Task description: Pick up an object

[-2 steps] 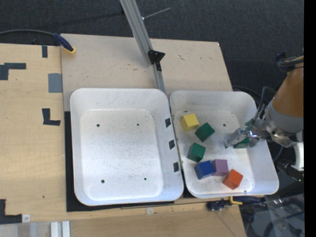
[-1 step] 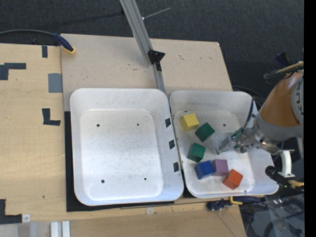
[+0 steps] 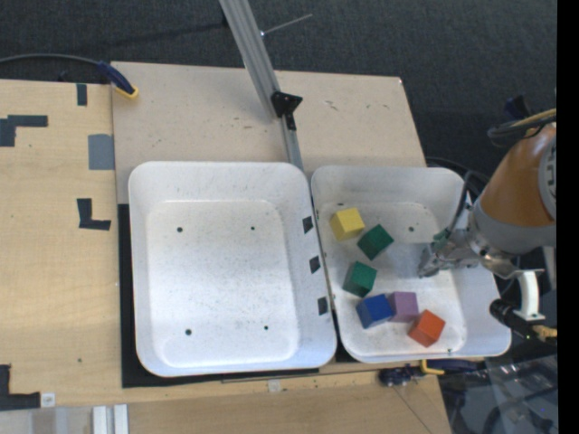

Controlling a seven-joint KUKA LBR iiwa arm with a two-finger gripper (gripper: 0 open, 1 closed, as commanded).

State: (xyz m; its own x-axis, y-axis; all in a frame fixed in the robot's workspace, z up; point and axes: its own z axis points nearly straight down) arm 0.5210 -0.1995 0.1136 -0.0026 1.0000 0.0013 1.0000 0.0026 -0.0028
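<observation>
Blocks: yellow [image 3: 346, 222], two green, blue, purple, orange | jaws [image 3: 432, 262]: state unclear, nothing visibly held

both bins, the left one [image 3: 222, 274] and the right one [image 3: 452, 193] beside the gripper [image 3: 432, 262], look like smooth white plastic, speckled with dark scuffs. the bench [image 3: 54, 242] looks like pale matt wood. the pole [image 3: 253, 48] beyond the jaws looks like dull grey metal. the blocks, such as the yellow one [image 3: 346, 222], look matt. the arm's orange band [image 3: 523, 186] looks smooth, faintly glossy.
</observation>
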